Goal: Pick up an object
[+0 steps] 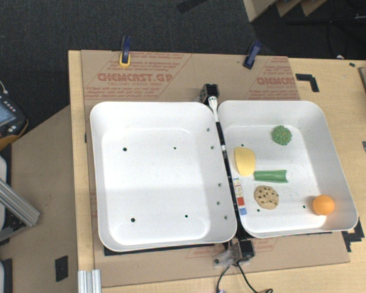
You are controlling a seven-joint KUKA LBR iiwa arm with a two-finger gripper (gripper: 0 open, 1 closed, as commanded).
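Two shallow white bins are seen side by side on a brown cardboard sheet (pixel 79 163) with red printed letters. The sheet is held at its far edge by two blue clamps, one (pixel 125 44) on the left and one (pixel 252 54) on the right.

All the objects for picking are found in the right bin (pixel 305 112). A round green piece with a bumpy surface, like a broccoli head (pixel 281 135), is placed in the far part of this bin. A yellow rounded piece (pixel 244 161) lies close to the bin's left wall. Just beside it, toward the near side, a green bar (pixel 270 176) is laid across the bin; whether the two are touching cannot be told. Below the bar a round cookie (pixel 266 197) with dark spots lies flat, near the bar but apart from it. An orange ball (pixel 322 205) rests in the near right corner, well apart from the other pieces.

On the floor of the left bin (pixel 110 121) a few small dark holes are seen. The two bins are joined along the middle by a dark strip, with a black clip (pixel 208 93) at the far end and another clip (pixel 241 249) at the near end. A thin cable (pixel 232 279) runs from the near clip.

Whether the gripper is spread or pressed together cannot be told.
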